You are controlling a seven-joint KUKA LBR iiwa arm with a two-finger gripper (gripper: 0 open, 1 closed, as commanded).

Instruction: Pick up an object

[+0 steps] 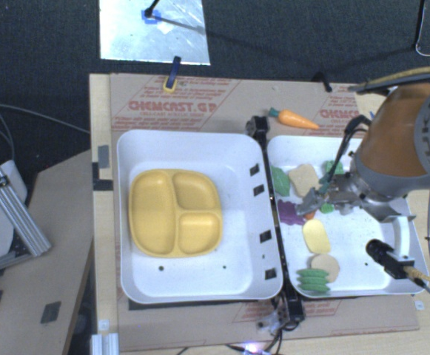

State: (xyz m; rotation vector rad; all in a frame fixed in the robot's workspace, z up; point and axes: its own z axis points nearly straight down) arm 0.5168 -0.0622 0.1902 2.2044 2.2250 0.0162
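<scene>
Gripper above smooth plastic food shapes in right bin.

Arm, entering at the 3 o'clock edge: rounded grey casing at the far right, with a broad, smooth orange band of bulbous form above the wrist. Wrist section below the band in pale grey metal, narrowing toward 9 o'clock into a small dark metallic gripper of mixed grey and black parts, with a green piece showing on its upper side. One thin black cable curving along the 9 o'clock side of the band down to the gripper body.
</scene>
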